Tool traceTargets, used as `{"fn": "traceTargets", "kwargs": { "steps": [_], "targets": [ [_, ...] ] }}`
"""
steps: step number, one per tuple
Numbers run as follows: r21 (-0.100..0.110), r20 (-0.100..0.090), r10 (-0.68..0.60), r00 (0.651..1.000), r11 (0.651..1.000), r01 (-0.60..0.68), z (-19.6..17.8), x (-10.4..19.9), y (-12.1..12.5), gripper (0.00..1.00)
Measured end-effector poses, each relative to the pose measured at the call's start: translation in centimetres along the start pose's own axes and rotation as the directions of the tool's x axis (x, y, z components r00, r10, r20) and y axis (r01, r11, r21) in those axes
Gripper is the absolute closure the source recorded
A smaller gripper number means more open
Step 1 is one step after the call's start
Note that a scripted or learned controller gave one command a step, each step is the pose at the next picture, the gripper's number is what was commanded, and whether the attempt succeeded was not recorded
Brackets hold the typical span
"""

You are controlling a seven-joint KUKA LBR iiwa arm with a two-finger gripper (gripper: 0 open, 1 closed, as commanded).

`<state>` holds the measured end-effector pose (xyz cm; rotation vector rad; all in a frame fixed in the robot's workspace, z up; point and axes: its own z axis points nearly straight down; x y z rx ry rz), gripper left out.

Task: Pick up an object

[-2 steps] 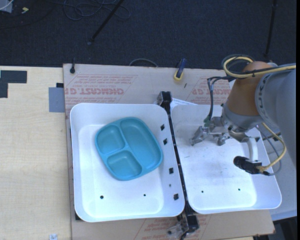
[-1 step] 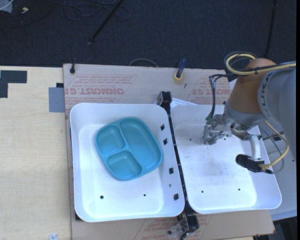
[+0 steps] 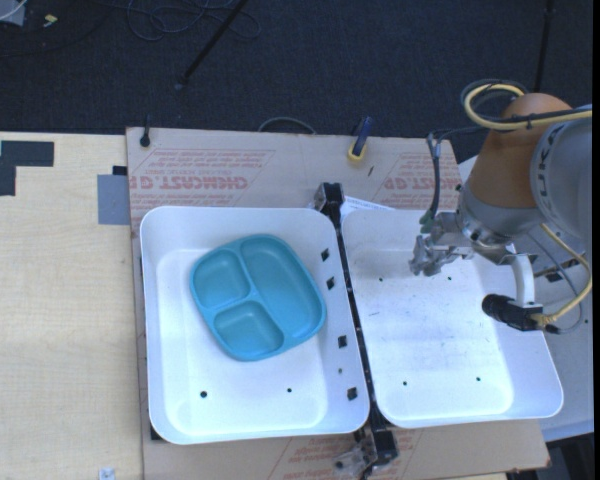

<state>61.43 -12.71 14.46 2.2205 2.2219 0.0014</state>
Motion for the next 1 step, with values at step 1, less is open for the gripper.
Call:
{"fn": "traceTargets", "kwargs": {
  "steps": [1],
  "targets": [
    [-0.002, 0.001, -0.001, 1.000, 1.000, 0.001, -5.37, 0.87, -0.32, 1.00]
  ]
}}
